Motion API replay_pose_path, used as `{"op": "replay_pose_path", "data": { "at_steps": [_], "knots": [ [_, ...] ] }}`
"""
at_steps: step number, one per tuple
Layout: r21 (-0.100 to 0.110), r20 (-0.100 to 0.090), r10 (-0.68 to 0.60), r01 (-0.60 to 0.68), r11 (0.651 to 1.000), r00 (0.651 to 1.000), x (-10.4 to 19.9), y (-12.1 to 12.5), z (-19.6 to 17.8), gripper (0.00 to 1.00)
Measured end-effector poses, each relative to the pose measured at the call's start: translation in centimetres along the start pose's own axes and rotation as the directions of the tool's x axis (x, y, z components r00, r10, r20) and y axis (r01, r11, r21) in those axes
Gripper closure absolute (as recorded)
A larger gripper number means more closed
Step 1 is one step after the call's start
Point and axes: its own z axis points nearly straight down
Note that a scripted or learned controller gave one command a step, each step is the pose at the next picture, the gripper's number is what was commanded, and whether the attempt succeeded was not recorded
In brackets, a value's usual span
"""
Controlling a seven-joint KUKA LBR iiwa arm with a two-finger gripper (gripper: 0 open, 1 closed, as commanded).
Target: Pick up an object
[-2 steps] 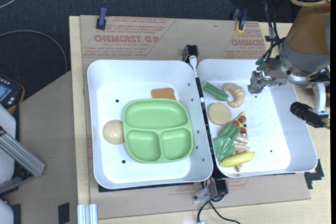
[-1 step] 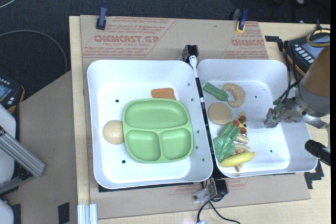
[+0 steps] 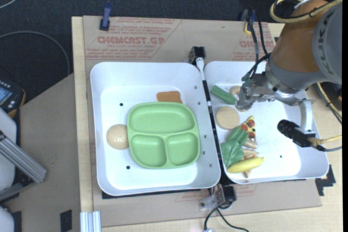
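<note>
Camera view, looking down at a slant on two white bins side by side. The arm (image 3: 299, 57) reaches in from the right, and its gripper (image 3: 246, 99) hangs low over the far left part of the right bin (image 3: 283, 163). From this angle it cannot be told whether the gripper is released or clenched, and nothing can be seen held in it.

Two things lie closest to the gripper. A round tan disc (image 3: 227, 117) lies flat on the bin floor just beside it, toward the camera and to the view's left. A green pod (image 3: 220, 93) lies to the view's left of it, its long axis running slantwise from the far left down toward the gripper. The disc looks the likelier target: a short shift toward the near left would bring the gripper over it.

Toward the camera from the disc is a loose cluster: a pizza slice (image 3: 249, 127), a green leaf (image 3: 234, 145) and a banana (image 3: 246, 164), close together and partly touching. The disc sits near the wall shared by the two bins, so room on that side is tight. The floor is smooth white plastic, bare on the right half.

The left bin (image 3: 109, 95) holds a green divided tray (image 3: 163, 134), a pale bun (image 3: 117, 137) touching its left edge, and a brown toast (image 3: 169, 96) behind it, all well apart from the gripper.
</note>
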Motion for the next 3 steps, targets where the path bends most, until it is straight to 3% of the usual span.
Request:
{"op": "replay_pose_path", "data": {
  "at_steps": [1,2,3],
  "knots": [
    [0.016,-0.002,0.004,-0.004,1.000,1.000,9.3,-7.5,0.4,1.00],
    [-0.012,-0.001,0.006,-0.006,1.000,1.000,12.3,-7.0,-16.8,1.00],
    [-0.009,0.003,0.017,-0.017,1.000,1.000,7.3,-7.1,-27.4,1.00]
  ]
}}
